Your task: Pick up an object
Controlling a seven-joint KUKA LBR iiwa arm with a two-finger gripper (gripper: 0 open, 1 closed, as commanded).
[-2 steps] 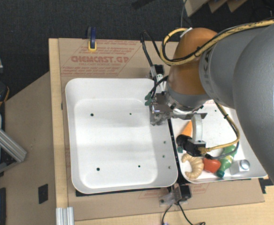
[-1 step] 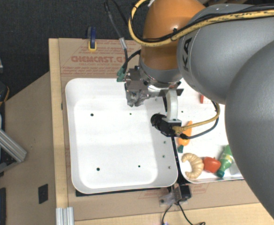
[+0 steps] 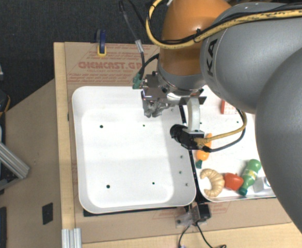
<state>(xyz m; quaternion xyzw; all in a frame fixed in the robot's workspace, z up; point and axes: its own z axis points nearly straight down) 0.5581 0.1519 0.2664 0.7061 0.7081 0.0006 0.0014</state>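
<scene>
A: Where is the pincer right now?

B: Over the left bin, close to that bin's far right corner. It hangs below the orange band of the grey arm, which comes in from the counter's right side.

A: Is it open, closed, gripping something?

B: I cannot tell. It is a small dark metal cluster seen from above, and nothing visible sits in it.

A: And the objects to pick?

B: They lie in the right bin, toward its near edge. A tan croissant-shaped piece sits by the near left corner. Just to its right is a red piece, touching or almost touching it. Beside that lies a green bottle-like thing, tilted. A small orange item lies further back along the left wall of that bin, near a black fitting and a yellow cable.

A: So the pincer is apart from them?

B: Yes, well apart, in the other bin. Another red bit peeks out near the far edge of the right bin, partly hidden by the arm.

A: What carries the bins?

B: A counter with a brown cardboard sheet on it.
</scene>
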